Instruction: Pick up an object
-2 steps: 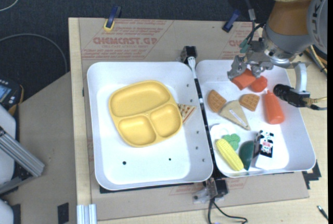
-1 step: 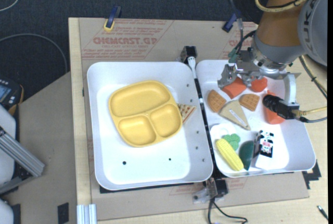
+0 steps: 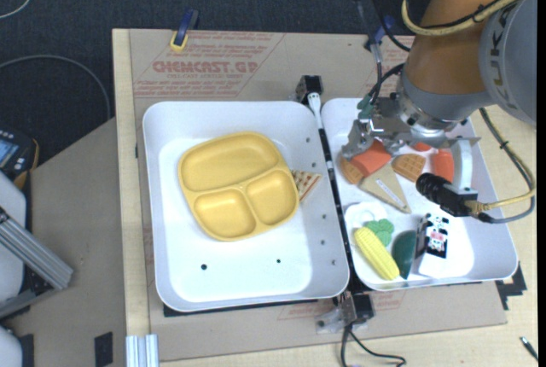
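The right bin holds several toy foods: a salmon-red piece, a small waffle, a pale cheese wedge, a yellow corn cob and a dark green vegetable. My gripper hangs low over that bin's back left corner, just above the salmon-red piece, and nothing shows held in it. The wrist and its orange band hide the back of the bin.
The left bin holds a yellow three-compartment plate with a waffle piece at its right edge. A black-and-white toy and a red piece lie in the right bin. A black clamp sits between the bins.
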Robot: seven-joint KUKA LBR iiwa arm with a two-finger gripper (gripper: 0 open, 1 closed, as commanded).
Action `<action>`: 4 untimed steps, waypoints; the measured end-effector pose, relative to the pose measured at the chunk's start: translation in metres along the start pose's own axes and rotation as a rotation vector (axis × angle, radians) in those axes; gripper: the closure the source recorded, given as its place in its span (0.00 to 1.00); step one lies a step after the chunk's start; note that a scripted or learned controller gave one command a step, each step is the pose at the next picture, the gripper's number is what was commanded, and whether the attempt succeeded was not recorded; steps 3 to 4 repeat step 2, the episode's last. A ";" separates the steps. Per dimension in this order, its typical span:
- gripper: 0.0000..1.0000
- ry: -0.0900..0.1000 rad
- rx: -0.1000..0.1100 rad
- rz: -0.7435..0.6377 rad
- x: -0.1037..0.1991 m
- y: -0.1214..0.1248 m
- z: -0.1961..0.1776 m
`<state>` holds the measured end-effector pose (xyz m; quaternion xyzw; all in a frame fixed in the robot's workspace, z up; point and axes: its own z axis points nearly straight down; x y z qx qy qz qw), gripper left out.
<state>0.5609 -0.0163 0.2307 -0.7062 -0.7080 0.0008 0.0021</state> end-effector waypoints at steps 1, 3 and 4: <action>1.00 -0.001 -0.001 0.002 0.030 -0.039 0.015; 1.00 -0.001 -0.002 0.002 0.027 -0.041 0.014; 1.00 -0.001 -0.002 0.002 0.027 -0.041 0.014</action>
